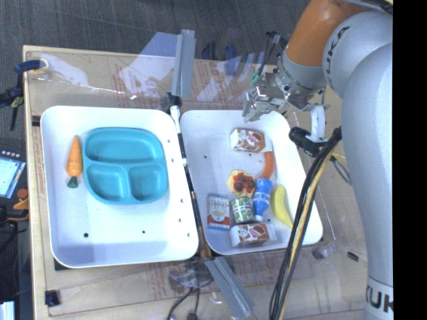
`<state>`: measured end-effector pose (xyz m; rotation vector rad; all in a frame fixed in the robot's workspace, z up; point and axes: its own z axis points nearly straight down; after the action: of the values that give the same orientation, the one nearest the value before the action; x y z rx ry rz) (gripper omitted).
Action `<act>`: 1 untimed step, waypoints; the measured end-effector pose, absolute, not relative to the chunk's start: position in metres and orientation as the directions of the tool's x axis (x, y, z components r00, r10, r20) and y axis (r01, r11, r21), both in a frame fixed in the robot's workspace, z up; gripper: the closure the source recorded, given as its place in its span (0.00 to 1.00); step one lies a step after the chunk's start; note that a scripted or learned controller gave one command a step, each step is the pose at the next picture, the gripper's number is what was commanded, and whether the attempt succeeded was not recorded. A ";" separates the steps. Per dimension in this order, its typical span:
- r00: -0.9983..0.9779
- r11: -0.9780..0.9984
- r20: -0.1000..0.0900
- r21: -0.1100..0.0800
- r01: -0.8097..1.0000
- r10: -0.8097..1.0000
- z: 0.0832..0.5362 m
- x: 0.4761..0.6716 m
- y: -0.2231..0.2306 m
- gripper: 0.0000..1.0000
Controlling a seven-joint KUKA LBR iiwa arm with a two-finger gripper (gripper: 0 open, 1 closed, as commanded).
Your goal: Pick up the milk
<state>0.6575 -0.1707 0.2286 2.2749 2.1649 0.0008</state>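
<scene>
While your gripper [257, 109] hovers at the right bin's [200, 179] far edge, finger spread impossible to tell, nothing visibly held, the milk carton [248, 140] lies just below it, apart.

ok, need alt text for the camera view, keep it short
A grey and orange robot arm holds its gripper over the far edge of the right bin, which holds small food items including a banana. The left bin holds a blue tray and a carrot.
</scene>
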 end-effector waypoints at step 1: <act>0.049 -0.049 0.000 0.000 0.999 0.999 0.228 0.657 -0.171 0.00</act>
<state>0.6573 -0.1706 0.2279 2.2755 2.1658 -0.0003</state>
